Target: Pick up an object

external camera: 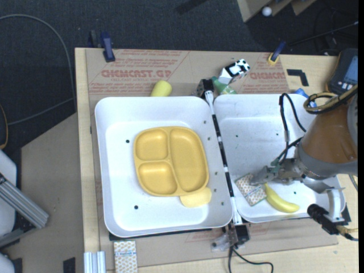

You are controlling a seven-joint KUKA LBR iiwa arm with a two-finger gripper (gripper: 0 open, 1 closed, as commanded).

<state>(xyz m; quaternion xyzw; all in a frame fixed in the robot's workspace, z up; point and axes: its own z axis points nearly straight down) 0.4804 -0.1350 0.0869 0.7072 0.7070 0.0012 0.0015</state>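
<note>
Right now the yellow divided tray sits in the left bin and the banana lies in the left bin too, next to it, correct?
Not quite. The yellow divided tray is in the left bin, but the banana lies in the right bin, near its front edge beside a small patterned packet. The camera view shows this; the end effector is just above the banana.
</note>
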